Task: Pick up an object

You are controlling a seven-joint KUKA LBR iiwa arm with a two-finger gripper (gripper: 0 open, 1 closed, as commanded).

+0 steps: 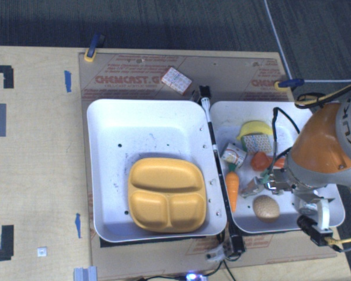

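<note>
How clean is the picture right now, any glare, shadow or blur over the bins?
Camera view: even lighting; soft shadow behind the yellow divided tray; mild sheen on the left bin; the small items by the carrot are soft in detail; the arm covers part of the right bin.

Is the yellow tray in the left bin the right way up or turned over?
Right way up: the yellow tray shows its three hollow compartments facing upward.

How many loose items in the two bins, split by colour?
Yellow: 2, the divided tray in the left bin and a yellow object in the right bin
Orange: 1, the carrot
Red-orange: 1, small piece
Tan: 1, potato-like lump
White or patterned: 2, packet, speckled block
Total: 7
</note>
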